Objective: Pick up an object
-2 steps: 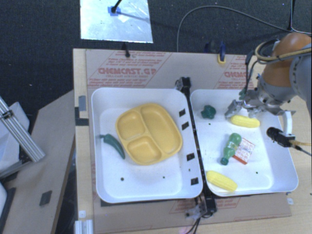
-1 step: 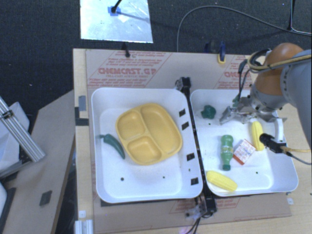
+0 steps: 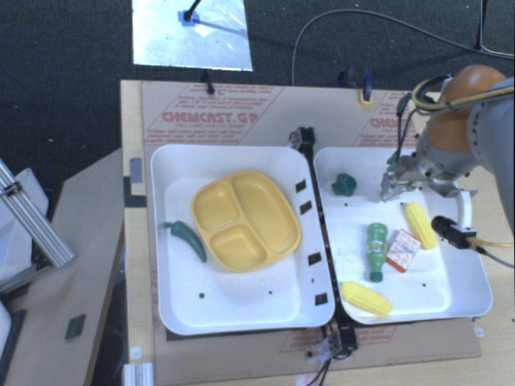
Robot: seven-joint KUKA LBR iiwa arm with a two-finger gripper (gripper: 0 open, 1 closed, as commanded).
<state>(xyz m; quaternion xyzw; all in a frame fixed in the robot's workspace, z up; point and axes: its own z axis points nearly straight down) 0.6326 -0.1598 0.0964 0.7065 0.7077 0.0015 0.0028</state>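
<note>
We see a flat tan wooden bench (image 3: 241, 103) with red lettering printed on its surface, and on it two shallow white plastic bins side by side. The left white bin (image 3: 173, 296) holds a yellow plastic plate (image 3: 245, 219) divided into three compartments, lying flat near the bin's middle. Just beside the plate's left edge, apart from it, lies a dark green pepper-shaped toy (image 3: 187, 239), slanted.

The grey arm with its orange band (image 3: 467, 111) comes in from the right over the right white bin (image 3: 475, 300). Its two-finger gripper (image 3: 393, 185) sits low over the far part of that bin, near the far wall. We cannot tell how its jaws stand, since the wrist hides them from above, and nothing shows between them.

In the right bin, the candidates for picking lie apart from the gripper. A yellow corn-cob toy (image 3: 366, 298) rests near the front left corner. A second yellow corn-cob toy (image 3: 419, 224) lies near the right side, just below the gripper. A green plastic bottle (image 3: 376, 251) lies in the middle, its cap toward the front. Touching or just beside it on the right is a small red and white packet (image 3: 402, 251). A small dark green rounded toy (image 3: 344, 185) sits near the far left corner, left of the gripper.
</note>
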